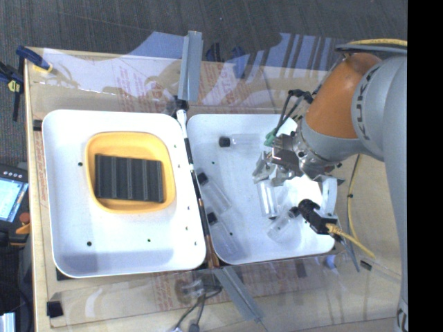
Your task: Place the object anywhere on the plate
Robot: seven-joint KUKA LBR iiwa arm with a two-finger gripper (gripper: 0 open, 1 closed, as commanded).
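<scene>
A yellow plate (129,146) with a dark ridged centre lies in the left white bin (69,241). In the right white bin (235,247) a small black object (223,142) rests near the far-left corner. My gripper (268,200) hangs low over the middle-right of the right bin, well to the right of the black object and apart from it. I see nothing that is clearly held. A pale, see-through shape (280,228) lies on the bin floor just in front of the gripper.
Two black clips (201,178) (211,218) sit along the wall between the bins. A yellow cable (349,242) runs off the wrist past the right bin's front-right corner. A metal bar (188,64) stands behind the bins.
</scene>
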